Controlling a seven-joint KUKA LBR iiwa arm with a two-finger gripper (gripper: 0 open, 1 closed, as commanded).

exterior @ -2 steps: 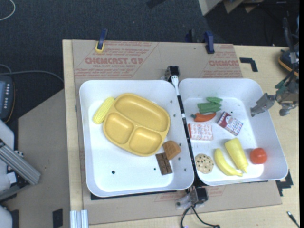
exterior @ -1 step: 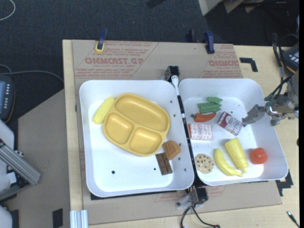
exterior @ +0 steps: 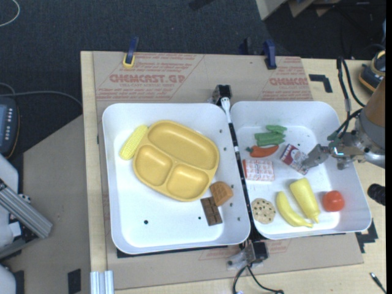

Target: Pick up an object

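Note:
My gripper (exterior: 310, 160) reaches in low from the right over the right bin (exterior: 318, 114). Its tip is right beside a small red and silver packet (exterior: 290, 155); whether it touches the packet is unclear. Around it in the same bin lie green beans (exterior: 270, 136), a red chili (exterior: 264, 152), a white and red wrapper (exterior: 258, 169), a cookie (exterior: 263, 210), a banana (exterior: 290, 210), a yellow squash (exterior: 304, 197) and a red tomato (exterior: 332, 201).
The left bin (exterior: 119, 182) holds a yellow divided plate (exterior: 176, 160), a corn cob (exterior: 133, 142), a brown biscuit (exterior: 222, 192) and a chocolate bar (exterior: 211, 212). A ridge (exterior: 234, 149) separates the bins. The grey arm (exterior: 370, 136) crosses the right bin's right rim.

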